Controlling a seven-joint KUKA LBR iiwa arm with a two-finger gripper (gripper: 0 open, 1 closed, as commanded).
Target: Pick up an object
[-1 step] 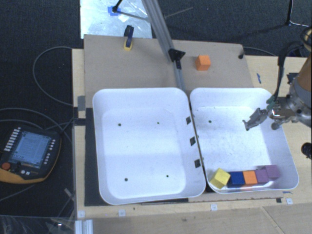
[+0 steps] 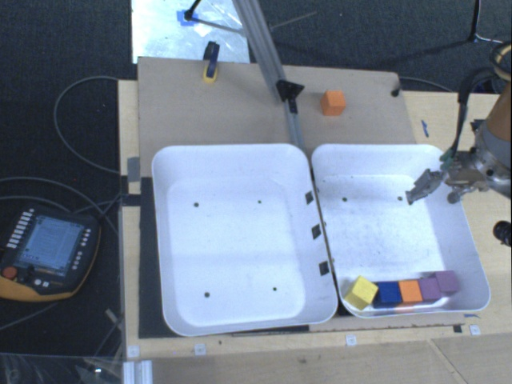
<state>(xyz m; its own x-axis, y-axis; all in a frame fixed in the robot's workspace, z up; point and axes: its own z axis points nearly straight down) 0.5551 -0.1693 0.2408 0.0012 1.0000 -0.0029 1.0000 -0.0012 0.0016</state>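
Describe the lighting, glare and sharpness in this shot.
Camera view: even overhead light whitens both bins, the left bin lightly shadowed toward its lower part; a bright glaring sheet at top; the gripper soft and slightly blurred; the blocks along the right bin's near wall read clearly in colour.

Two bins sit side by side on the bench (image 2: 360,102). The left bin (image 2: 232,238) touches the right bin (image 2: 384,230). Five blocks (image 2: 404,291) lie in a row along the right bin's front wall. One block (image 2: 334,102) sits behind the bins
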